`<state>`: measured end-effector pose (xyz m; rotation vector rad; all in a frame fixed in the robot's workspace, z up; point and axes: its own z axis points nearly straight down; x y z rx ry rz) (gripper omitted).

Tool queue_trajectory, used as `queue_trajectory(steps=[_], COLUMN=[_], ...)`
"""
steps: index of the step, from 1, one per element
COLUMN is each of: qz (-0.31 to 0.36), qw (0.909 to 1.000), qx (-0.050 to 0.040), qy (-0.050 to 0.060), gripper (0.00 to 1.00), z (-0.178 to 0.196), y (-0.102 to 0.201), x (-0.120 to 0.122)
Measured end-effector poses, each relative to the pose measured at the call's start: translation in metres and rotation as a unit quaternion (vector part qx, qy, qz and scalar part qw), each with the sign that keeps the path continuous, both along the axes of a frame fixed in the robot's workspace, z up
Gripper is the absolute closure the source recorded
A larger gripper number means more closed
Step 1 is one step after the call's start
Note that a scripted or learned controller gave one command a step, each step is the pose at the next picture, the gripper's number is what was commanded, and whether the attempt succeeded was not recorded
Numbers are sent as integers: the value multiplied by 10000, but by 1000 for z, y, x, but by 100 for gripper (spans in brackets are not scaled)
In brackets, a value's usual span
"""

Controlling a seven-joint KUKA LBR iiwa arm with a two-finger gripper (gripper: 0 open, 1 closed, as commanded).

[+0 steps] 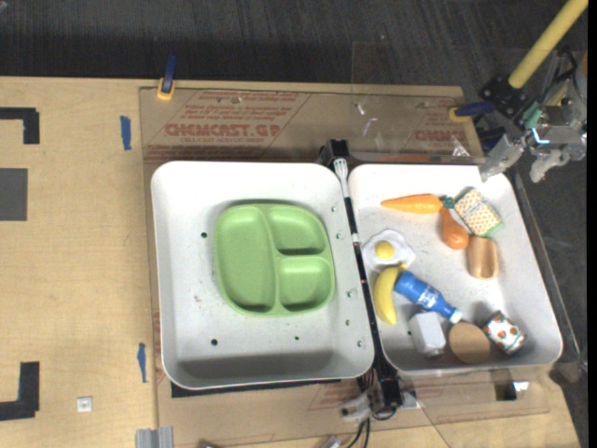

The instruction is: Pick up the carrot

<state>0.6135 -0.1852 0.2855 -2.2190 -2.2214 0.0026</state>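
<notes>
- Over at the counter's right side sits the right bin (536,250), and the carrot (411,203) is lying flat near its far edge, pointy end toward the left bin (173,250).
- Just right of the carrot there's a small checkered packet (477,213) on top of an orange piece (454,233), then a tan bread-looking roll (481,257) beside that.
- Middle of that bin has a fried egg toy (387,248), a banana (384,294) and a blue bottle (424,296) touching each other.
- Near edge: a grey cup-ish thing (428,332), a brown round thing (469,342), a small red-and-white carton (505,333).
- Left bin holds a green divided plate (274,255).
- Claw (522,152) hangs off the right bin's far right corner, well apart from the carrot. Honestly can't tell if it's spread or pressed together, too cluttered up there.
</notes>
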Motion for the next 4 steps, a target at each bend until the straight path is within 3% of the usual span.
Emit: queue_trajectory(steps=[1,2,3,4], qz=[-766,-578,-1529,-1512], qw=[9970,9983,9882,9885], qx=[18,-25,19,-29], qy=[71,-31,-14,-45], gripper=[0,0,0,100], z=[-143,-176,-197,-184], y=[33,70,44,41], x=[39,51,15,17])
